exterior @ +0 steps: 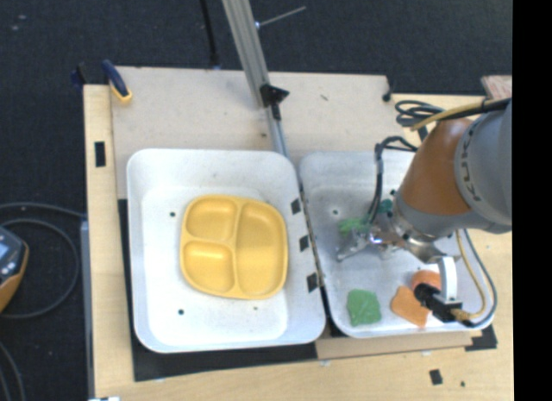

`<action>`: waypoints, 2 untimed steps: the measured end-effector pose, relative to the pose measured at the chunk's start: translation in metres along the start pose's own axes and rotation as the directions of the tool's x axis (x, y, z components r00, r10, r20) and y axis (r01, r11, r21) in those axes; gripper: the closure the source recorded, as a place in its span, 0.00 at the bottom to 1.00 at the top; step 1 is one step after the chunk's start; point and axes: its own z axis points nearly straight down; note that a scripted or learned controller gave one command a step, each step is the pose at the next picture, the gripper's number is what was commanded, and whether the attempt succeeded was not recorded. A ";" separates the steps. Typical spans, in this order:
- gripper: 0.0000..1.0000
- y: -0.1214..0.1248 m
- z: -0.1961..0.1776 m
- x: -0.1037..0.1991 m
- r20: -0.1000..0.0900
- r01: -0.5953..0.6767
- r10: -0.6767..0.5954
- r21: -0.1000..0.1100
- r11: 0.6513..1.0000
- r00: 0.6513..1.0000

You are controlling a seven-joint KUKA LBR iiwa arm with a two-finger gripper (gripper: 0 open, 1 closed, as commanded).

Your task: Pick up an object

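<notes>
The arm reaches low into the right bin (321, 185), its gripper (355, 237) beside a small green object (351, 226); whether it is apart or clamped cannot be told. This looks like the grasp step; next calls for a lift to test it. Another green piece (363, 307) and an orange block (410, 304) lie near the front wall.

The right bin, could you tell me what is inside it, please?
The right bin holds a green block, an orange block and a small green object by the gripper; the arm covers the rest.
</notes>
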 end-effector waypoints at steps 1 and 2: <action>1.00 0.002 -0.013 -0.001 -0.002 -0.004 0.004 -0.005 1.000 1.000; 1.00 0.004 -0.064 -0.013 0.001 -0.004 0.004 -0.004 1.000 1.000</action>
